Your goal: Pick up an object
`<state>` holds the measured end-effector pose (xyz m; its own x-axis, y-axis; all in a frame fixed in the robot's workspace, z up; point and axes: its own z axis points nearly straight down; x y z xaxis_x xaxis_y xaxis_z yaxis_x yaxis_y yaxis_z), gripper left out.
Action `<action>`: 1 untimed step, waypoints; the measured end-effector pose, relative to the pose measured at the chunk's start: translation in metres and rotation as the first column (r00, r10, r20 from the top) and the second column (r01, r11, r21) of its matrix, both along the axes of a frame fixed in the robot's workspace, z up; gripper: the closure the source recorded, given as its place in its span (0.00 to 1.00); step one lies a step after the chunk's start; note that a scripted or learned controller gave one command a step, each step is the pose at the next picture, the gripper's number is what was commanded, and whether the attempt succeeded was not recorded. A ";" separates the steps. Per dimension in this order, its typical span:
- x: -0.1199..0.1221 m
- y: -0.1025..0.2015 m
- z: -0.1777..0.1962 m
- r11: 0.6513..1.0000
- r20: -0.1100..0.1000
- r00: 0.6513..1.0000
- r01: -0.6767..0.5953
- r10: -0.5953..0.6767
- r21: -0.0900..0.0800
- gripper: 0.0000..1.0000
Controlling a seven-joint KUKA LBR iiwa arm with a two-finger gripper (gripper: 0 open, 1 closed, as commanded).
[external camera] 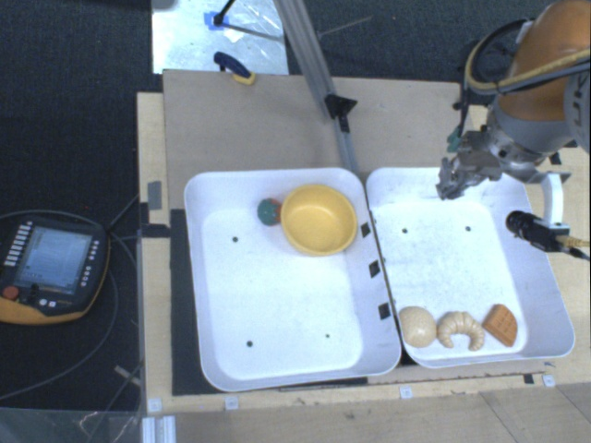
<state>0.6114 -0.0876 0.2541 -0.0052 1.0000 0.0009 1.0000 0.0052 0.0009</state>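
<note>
My gripper (pixel 450 188) hangs over the far edge of the right bin (pixel 462 247), near its back wall, with nothing seen between its fingers. Along that bin's front edge lie a pale round bun (pixel 416 325), a croissant-shaped piece (pixel 462 329) and an orange waffle-like piece (pixel 500 324). In the left bin (pixel 268 312) a yellow bowl (pixel 319 219) stands at the back right, and a small dark green ball (pixel 269 211) touches its left side.
A black cylindrical part (pixel 529 228) on the arm sticks out over the right bin's right side. A grey pole (pixel 314 63) slants across the bench behind the bins. A teach pendant (pixel 46 266) lies on the floor at left.
</note>
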 end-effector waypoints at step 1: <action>0.012 0.062 -0.006 1.000 0.000 1.000 -0.001 0.001 0.001 1.00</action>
<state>0.6239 -0.0259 0.2483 -0.0060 1.0000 0.0015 1.0000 0.0060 0.0005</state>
